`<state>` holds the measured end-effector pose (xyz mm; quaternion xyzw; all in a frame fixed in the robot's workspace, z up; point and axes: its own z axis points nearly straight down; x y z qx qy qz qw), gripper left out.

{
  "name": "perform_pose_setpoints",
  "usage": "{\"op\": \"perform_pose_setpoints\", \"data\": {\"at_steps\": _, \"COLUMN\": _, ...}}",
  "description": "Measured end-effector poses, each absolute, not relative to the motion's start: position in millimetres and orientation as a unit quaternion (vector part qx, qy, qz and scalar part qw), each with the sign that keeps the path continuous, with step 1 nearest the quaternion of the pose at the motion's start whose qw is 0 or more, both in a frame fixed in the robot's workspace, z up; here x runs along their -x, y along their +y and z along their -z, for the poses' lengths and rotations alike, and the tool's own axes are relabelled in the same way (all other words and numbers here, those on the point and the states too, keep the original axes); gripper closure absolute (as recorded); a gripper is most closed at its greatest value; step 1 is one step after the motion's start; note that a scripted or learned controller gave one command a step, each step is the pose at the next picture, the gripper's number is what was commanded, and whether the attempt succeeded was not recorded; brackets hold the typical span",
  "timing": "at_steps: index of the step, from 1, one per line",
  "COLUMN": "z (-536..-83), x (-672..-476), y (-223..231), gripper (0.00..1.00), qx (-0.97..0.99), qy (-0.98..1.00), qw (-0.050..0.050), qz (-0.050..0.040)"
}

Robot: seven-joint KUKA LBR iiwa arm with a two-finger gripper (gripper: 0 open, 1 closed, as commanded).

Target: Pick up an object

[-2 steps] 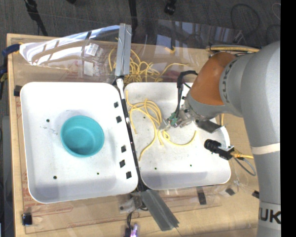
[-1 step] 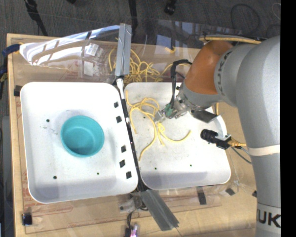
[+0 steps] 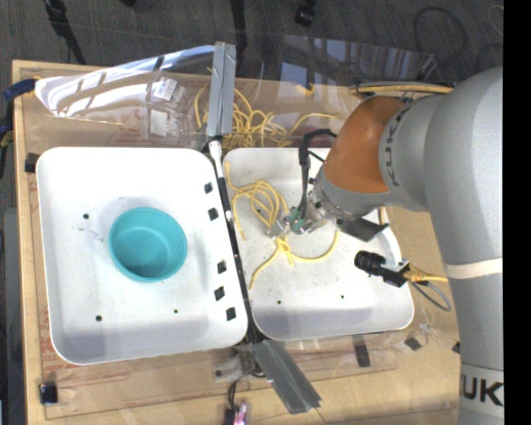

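Note:
A teal bowl (image 3: 149,243) sits upright in the middle of the left bin (image 3: 66,308). In the right bin (image 3: 327,304), a thin yellow cord (image 3: 258,204) lies in loose loops across the floor. My gripper (image 3: 296,224) is down low in the right bin, at its middle, right over a strand of that cord. The grey arm and its orange band cover the bin's back right part. A small greenish bit shows at the gripper's tip; I cannot tell what it is.
A dark divider with clips (image 3: 226,237) runs between the two bins. More yellow cord (image 3: 248,122) and clear plastic sheeting (image 3: 133,96) lie behind the bins on the wooden bench. Chair legs stand on the floor at the top.

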<state>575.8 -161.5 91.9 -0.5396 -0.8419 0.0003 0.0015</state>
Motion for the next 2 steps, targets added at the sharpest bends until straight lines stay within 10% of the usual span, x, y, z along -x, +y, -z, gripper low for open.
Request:
{"op": "perform_pose_setpoints", "data": {"at_steps": 1, "z": -102, "x": -576.3, "y": -161, "gripper": 1.00, "qx": 0.538, "qy": -0.843, "qw": 0.002, "qz": -0.0005}}
{"op": "perform_pose_setpoints", "data": {"at_steps": 2, "z": -189, "x": -643.9, "y": -142, "gripper": 1.00, "qx": 0.598, "qy": -0.802, "qw": 0.000, "qz": -0.0003}}
